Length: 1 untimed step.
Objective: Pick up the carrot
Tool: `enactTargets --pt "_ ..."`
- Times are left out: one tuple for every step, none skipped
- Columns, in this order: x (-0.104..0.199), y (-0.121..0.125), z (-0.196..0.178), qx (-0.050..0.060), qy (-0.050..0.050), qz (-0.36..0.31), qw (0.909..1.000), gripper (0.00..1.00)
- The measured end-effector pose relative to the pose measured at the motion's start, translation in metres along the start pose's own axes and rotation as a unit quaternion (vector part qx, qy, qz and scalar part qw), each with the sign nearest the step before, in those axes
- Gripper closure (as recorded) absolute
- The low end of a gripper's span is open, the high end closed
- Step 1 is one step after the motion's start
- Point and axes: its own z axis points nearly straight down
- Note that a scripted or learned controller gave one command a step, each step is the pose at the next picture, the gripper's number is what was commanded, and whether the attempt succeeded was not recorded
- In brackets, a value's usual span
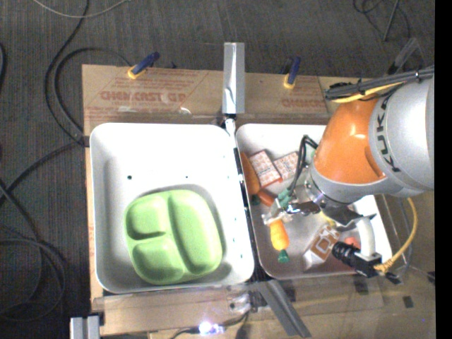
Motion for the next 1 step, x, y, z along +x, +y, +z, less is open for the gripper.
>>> enactTargets --pt "-0.0505 -0.0086 -0.1103 0.0 -0.002 0.087 0.9962 1.0"
